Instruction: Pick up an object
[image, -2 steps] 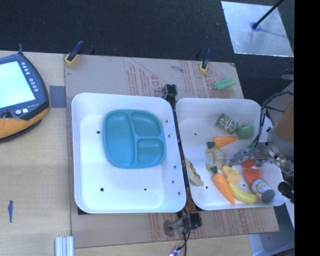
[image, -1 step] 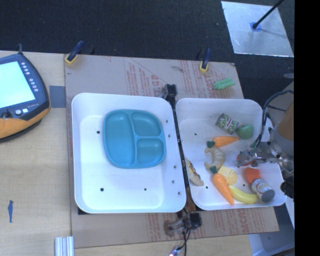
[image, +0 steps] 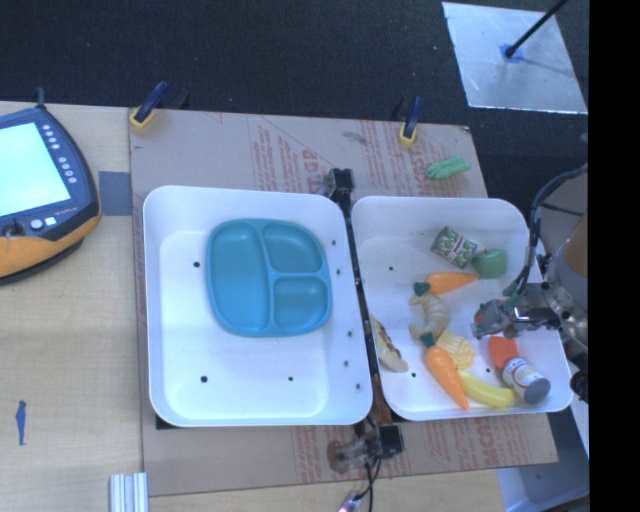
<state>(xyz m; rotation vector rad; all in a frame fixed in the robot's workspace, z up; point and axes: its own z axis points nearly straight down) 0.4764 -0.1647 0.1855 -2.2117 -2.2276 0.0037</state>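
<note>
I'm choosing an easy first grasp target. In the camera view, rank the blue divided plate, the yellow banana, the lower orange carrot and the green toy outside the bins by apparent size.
1. blue divided plate, by far the largest
2. lower orange carrot
3. yellow banana, close to the carrot, so that order is unsure
4. green toy, smallest

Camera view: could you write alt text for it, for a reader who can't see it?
The pincer sits low in the right bin, among toy food including two carrots, a banana and a small bottle. The left bin holds a blue divided plate.
</note>
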